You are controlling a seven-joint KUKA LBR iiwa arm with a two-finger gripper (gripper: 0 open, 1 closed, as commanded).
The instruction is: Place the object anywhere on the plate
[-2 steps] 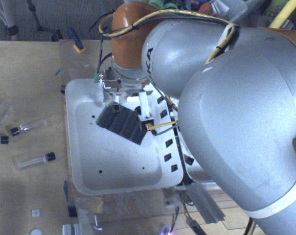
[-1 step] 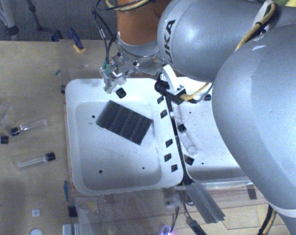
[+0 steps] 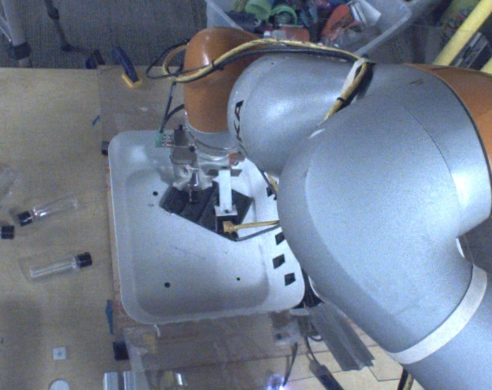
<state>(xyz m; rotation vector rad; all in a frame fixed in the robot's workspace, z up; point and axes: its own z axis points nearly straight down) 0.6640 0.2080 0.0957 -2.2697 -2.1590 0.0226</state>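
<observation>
- The gripper is reaching down at centre frame into the white bin, over a black plate.
- Its fingers are standing slightly apart, gripping nothing I can see.
- A thin yellowish stick is lying just right of the plate.

From my feed: arm shell is smooth grey, satin sheen with soft highlights; orange band above the wrist is equally smooth, slightly glossy. Bin looks like white moulded plastic, semi-gloss, rounded corners. Flat black piece in it at about 12 o'clock reads matt. Worktop is tan, matt, wood-like board. Vials at 9 o'clock are clear, glossy, glass or plastic I can't tell, with black caps. Crate at 12 o'clock is translucent plastic.
</observation>
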